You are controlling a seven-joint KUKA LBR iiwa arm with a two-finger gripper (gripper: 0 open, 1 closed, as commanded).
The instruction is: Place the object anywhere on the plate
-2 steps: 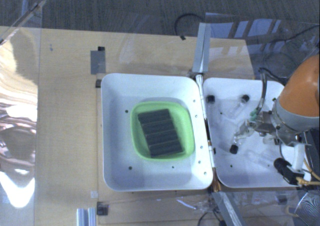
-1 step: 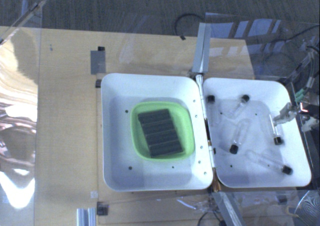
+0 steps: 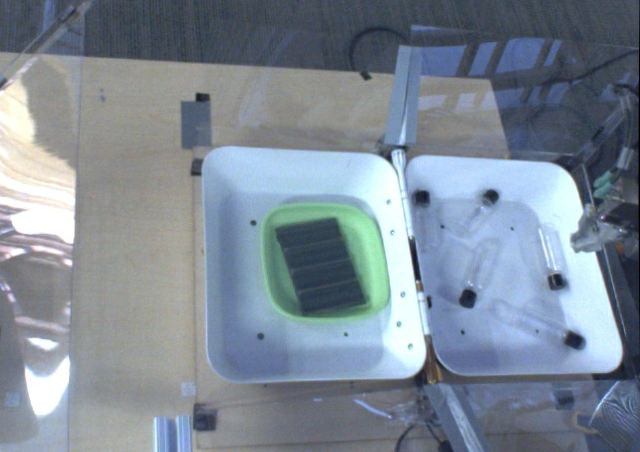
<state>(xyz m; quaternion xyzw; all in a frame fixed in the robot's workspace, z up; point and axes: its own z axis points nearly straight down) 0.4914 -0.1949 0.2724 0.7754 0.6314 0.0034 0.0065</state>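
Presently noted at centre of the left bin (image 3: 230,340): green plate (image 3: 274,275), square with rounded corners, sitting flat on the bin floor. Lying on the plate, in contact with it: dark ridged block (image 3: 320,266), rectangular, turned slightly askew to the plate's edges, wholly inside the plate's rim with green showing on all sides.

To the right of the plate, across the seam between the bins: right bin (image 3: 520,365), holding several clear vials with black caps. Nearest the plate, a lone black cap (image 3: 421,198) close by the seam. Farther right of the plate, one vial (image 3: 482,208) tilted with its cap upward, another vial (image 3: 478,278) with its cap downward. Farther still from the plate, a third vial (image 3: 550,252) standing nearly straight in the view and a fourth vial (image 3: 540,324) lying slantwise. All well apart from the plate.

Farthest right of the plate, over the right bin's outer rim: gripper (image 3: 598,232), partly cut off and blurred. Degree of opening: cannot be told. Nothing discernible in its grasp.

Beyond the plate's upper right corner, above the seam: grey metal bar (image 3: 404,105) on the wooden bench (image 3: 120,240).
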